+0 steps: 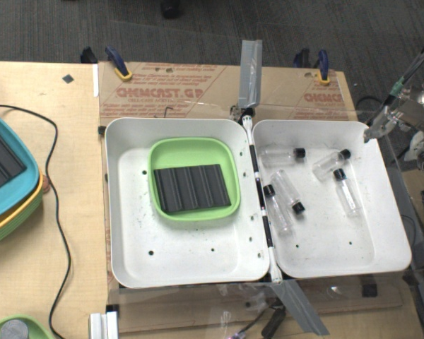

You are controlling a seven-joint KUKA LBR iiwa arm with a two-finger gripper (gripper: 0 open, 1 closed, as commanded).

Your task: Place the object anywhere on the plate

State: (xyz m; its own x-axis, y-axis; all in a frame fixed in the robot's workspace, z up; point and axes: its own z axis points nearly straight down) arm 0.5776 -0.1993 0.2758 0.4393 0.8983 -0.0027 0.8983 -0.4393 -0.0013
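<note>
The gripper (379,124) hangs at the upper right rim of the right shallow white plastic bin (381,249); whether it is open or closed cannot be told. Below and left of it, apart from it, several clear plastic tubes with black caps (343,186) lie scattered flat on the bin floor. In the left white bin (127,249) sits a light green, square, round-cornered plate (192,154) carrying a dark grey ribbed mat (192,188). Brown cardboard (162,90) lies behind both bins on the surface.
</note>
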